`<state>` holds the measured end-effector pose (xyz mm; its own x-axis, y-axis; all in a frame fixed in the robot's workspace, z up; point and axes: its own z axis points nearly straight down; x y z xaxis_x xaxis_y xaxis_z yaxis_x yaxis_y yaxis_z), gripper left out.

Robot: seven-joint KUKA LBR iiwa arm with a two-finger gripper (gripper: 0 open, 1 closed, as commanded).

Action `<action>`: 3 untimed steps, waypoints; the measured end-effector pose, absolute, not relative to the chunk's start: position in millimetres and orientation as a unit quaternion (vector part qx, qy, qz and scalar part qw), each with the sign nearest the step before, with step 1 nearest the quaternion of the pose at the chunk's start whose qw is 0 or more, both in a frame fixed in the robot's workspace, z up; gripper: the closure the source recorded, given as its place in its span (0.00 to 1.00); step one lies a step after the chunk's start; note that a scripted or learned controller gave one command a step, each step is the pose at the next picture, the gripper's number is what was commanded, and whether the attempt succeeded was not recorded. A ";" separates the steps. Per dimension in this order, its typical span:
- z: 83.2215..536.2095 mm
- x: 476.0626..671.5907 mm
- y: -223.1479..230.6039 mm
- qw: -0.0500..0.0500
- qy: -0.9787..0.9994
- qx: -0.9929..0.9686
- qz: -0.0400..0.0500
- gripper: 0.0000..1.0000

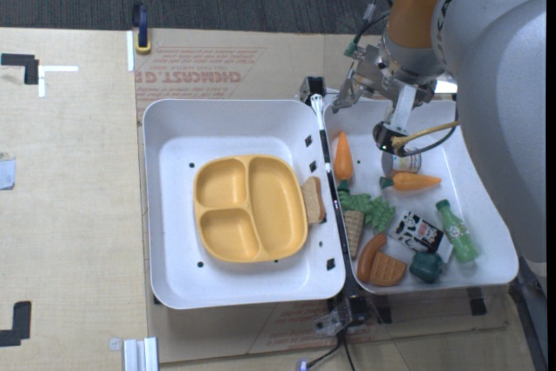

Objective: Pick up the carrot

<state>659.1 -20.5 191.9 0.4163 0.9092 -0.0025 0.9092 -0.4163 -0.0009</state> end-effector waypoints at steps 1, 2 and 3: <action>190.8 623.5 -13.5 -0.001 0.439 0.899 -0.004 0.00; 190.5 603.5 -16.1 -0.002 0.348 0.937 -0.003 0.00; 190.9 591.9 2.5 -0.001 0.379 0.925 -0.003 0.00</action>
<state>591.9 2.5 190.9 0.7126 0.7015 -0.0052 0.7015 -0.7126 -0.0048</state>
